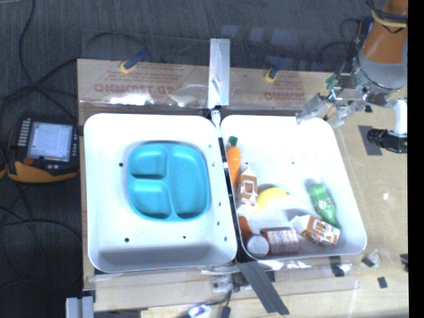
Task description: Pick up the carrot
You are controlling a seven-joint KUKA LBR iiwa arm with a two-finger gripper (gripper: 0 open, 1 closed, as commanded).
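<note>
With its 2 fingers spread and nothing held, the gripper (pixel 322 109) above the right bin (pixel 344 171)'s far right corner is best carried to the carrot (pixel 233 159) against the bin's left wall and closed across its width.

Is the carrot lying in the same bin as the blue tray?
No, the carrot lies in the right bin against the dividing wall, while the blue tray sits in the left bin.
</note>
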